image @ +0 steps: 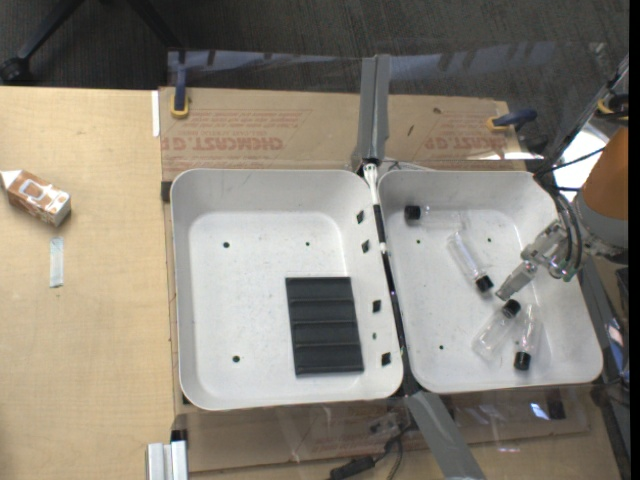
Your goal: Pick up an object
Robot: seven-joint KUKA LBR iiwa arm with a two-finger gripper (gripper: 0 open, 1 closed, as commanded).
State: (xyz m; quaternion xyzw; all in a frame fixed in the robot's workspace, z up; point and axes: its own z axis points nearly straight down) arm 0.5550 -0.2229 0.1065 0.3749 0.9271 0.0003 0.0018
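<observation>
Your claw (515,280) hangs low over the right bin (440,363), likely lining up a grab; whether it's parted you can't tell, and nothing shows in it. The clear vials (467,257) with black caps lie scattered just beside and below it.

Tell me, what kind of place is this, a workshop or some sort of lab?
Most likely a robotics lab set up for grasping trials. Two shallow white bins sit side by side on a bench, a robot arm's gripper reaches over the right one, and small clear vials with black caps lie there as practice objects.
</observation>
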